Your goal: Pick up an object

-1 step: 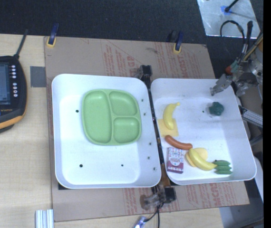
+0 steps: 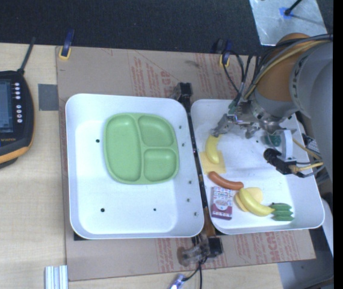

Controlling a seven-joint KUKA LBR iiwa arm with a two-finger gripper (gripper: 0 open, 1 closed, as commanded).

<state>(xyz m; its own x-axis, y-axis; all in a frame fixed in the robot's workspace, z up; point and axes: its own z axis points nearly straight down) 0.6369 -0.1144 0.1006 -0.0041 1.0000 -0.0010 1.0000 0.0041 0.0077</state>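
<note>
The banana [image 2: 212,151] nearest me is yellow, short and curved — lying in the right bin [image 2: 301,221] by its left wall, above a hot dog [image 2: 225,181]. My gripper [image 2: 234,120] hangs just up and right of it; whether it's open or closed, I cannot tell.

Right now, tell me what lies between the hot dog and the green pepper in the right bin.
In the camera view, the yellow bananas lie between the hot dog and the green pepper, on the right bin floor. The small red packet sits off to the side, below the hot dog.
</note>
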